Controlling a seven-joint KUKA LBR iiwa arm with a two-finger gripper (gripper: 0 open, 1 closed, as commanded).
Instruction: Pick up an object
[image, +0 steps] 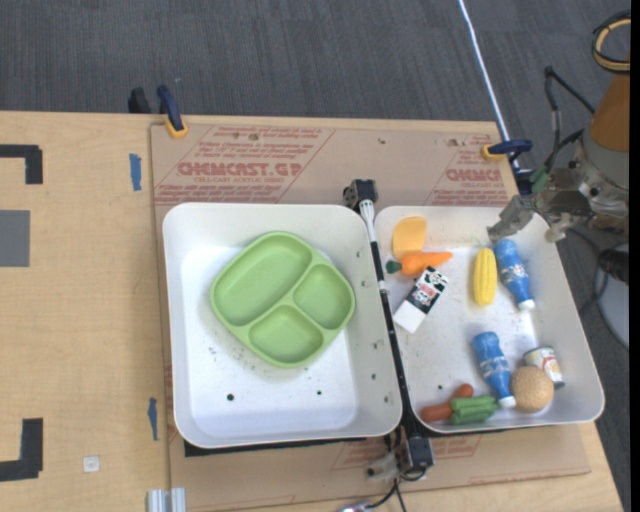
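My gripper (530, 215) hangs over the far right corner of the right bin (585, 385). My fingers look spread apart, with nothing between them. The nearest toy is a blue bottle (513, 272), just under and a little in front of me, so I think that is the one to pick.

Going from big to small: the tabletop (80, 330) is light wood. Two white bins sit on it side by side. The left bin (200, 400) holds a green plate (283, 298) with three parts.

The blue bottle lies flat on the floor of the right bin, near its far right side. It is blue with a white cap end and a light label. A yellow corn (484, 276) lies just beside it on the left, maybe touching it. I think the bottle is light, hard plastic. It is round and smooth, so it may roll or slip away. I would take hold across its middle, with one finger on each long side. The finger on the corn side has little room, so I may bump the corn.

Other small toys are in this bin too: a second blue bottle (492, 364), a round tan ball (532, 389), a white box (421, 298), an orange carrot (418, 263) and a green pod (473, 407).
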